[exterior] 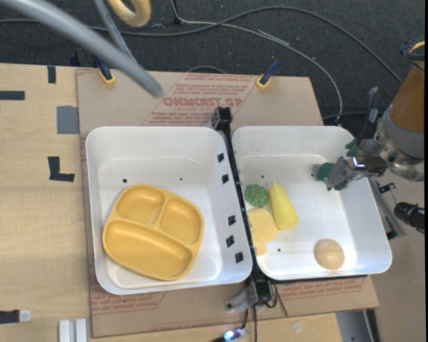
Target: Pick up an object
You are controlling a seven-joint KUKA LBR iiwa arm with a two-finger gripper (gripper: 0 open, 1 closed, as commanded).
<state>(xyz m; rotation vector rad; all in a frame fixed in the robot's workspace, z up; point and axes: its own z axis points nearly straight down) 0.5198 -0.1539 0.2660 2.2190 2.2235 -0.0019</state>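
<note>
The yellow plastic corn-like cob lies in the right white bin, its long axis running front to back, tilted slightly. Beside it sit one green broccoli-like piece, one pale yellow slab and one beige round ball. The left white bin holds one yellow divided plate. Whether the gripper is clenched, I cannot tell.

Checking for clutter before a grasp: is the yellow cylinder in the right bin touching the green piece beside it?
Touching. The camera view shows the yellow cylinder pressed against the green piece with no white floor between them.
</note>
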